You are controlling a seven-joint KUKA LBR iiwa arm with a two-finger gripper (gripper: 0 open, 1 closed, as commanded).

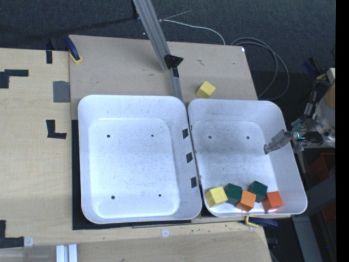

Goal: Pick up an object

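Several small blocks lie bunched at the near edge of the right bin (pixel 234 116): a yellow block (pixel 216 195), a dark green block (pixel 233 191), an orange block (pixel 247 200), a second dark green block (pixel 258 189) and a red-orange block (pixel 272 201). My gripper (pixel 274 143) hangs over the right bin's right rim, well above and behind the blocks, touching none of them. It points leftward into the bin, and I see nothing held in it.
The left bin (pixel 131 157) sits beside the right one. Another yellow block (pixel 206 89) lies on the bench behind the bins. A grey metal rod (pixel 155 31) slants down from the top toward the gap between the bins. Cables (pixel 262 48) trail at the back right.
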